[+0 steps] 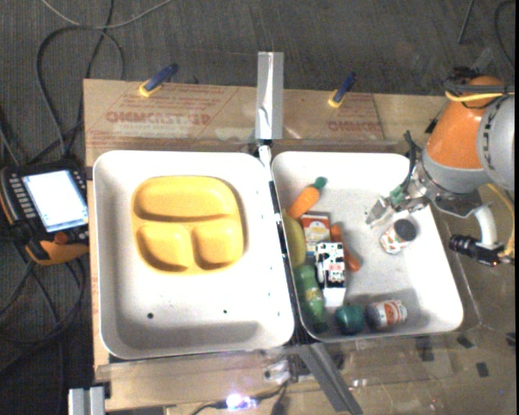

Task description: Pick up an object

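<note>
Gripper (389, 207) hangs over the right bin (432, 314), in its upper right part, close to the far and right walls; jaw state cannot be told, the tip is a small grey-green blur against white plastic, and nothing is visibly held. Just below and right of the jaws lies a small round white object with a dark centre (400, 232), near them, contact unclear. Bare bin floor runs left of the jaws toward the clutter and down toward the near wall. Well left of the jaws, packed along the bin's left wall: toy carrot (305, 199), orange carton (316, 229), black-and-white carton (330, 264), green pieces (309, 285) partly hidden under the cartons and hard to identify. Down-left of the jaws at the near wall: teal lump (349, 317) beside a small can (386, 312). Far left, the left bin (121, 318) carries a yellow divided tray (189, 223) with open floor around it. Arm (467, 145) is cut off at the right.
</note>
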Robot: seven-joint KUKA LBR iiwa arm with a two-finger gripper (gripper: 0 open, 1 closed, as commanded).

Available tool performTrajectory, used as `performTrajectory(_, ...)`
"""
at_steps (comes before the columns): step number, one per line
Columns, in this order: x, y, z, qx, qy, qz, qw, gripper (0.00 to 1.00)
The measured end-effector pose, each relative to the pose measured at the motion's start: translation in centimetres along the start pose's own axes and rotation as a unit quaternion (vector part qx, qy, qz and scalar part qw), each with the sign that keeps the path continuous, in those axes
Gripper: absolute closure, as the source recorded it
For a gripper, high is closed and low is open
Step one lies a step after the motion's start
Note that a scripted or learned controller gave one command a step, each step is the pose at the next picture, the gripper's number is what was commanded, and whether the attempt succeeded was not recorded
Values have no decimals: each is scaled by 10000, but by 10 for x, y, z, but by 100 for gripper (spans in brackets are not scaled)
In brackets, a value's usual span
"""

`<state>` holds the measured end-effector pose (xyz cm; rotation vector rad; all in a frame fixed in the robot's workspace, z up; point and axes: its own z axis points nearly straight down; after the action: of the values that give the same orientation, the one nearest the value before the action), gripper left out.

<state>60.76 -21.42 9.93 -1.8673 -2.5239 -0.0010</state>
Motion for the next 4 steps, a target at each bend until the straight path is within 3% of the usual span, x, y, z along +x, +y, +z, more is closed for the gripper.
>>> performTrajectory(1,0,0,0,1,1,1,10000,0)
performTrajectory(2,-13,20,-21,2,-6,59,10000,0)
performTrajectory(3,-1,-10,6,-21,10,-150,9999,0)
performTrajectory(4,-1,-9,0,-7,8,-157,9999,100)
